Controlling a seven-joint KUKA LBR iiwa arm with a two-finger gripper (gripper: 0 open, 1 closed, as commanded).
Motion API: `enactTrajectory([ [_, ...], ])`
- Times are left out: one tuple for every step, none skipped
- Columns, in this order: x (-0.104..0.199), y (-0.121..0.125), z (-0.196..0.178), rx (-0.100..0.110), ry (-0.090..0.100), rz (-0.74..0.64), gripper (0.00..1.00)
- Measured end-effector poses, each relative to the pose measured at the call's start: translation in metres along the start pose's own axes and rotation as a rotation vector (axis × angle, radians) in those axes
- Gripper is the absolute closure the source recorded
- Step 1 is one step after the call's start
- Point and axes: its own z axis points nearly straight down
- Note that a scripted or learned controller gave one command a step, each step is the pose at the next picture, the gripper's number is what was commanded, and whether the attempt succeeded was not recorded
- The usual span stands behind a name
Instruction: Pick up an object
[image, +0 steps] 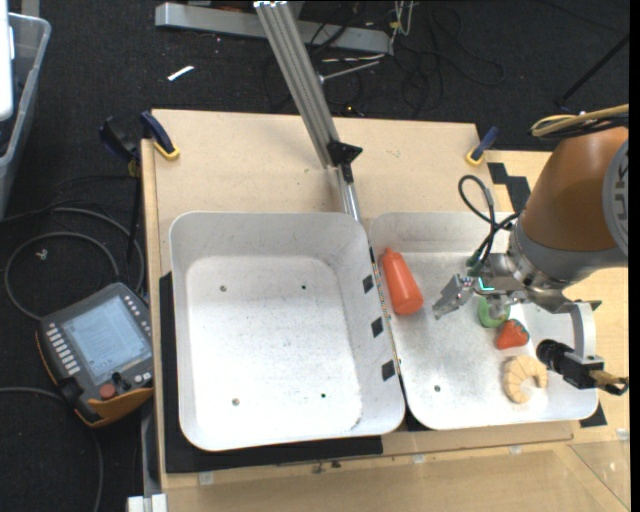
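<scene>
Here, arm (575, 200) over right bin (440, 400), strawberry (512, 335)

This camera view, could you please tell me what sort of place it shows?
Probably a robotics lab: a wooden bench with two white bins, toy food like an orange carrot, and a teach pendant amid floor cables.

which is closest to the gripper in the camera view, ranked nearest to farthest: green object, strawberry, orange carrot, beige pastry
Measured from the gripper, over the right bin:
1. green object, just below it.
2. strawberry, a little farther, down and right.
3. orange carrot to the left by the bin divider, and beige pastry near the bin's lower right: too close to call.
</scene>
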Motion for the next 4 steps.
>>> enactTrajectory([
  [0.0,0.0,-0.002,-0.003,0.0,0.002,0.0],
  [-0.006,0.002,0.044,0.0,0.0,0.003,0.0],
  [-0.008,0.0,0.107,0.0,0.0,0.003,0.0],
  [-0.007,0.001,0.107,-0.005,0.0,0.003,0.0],
])
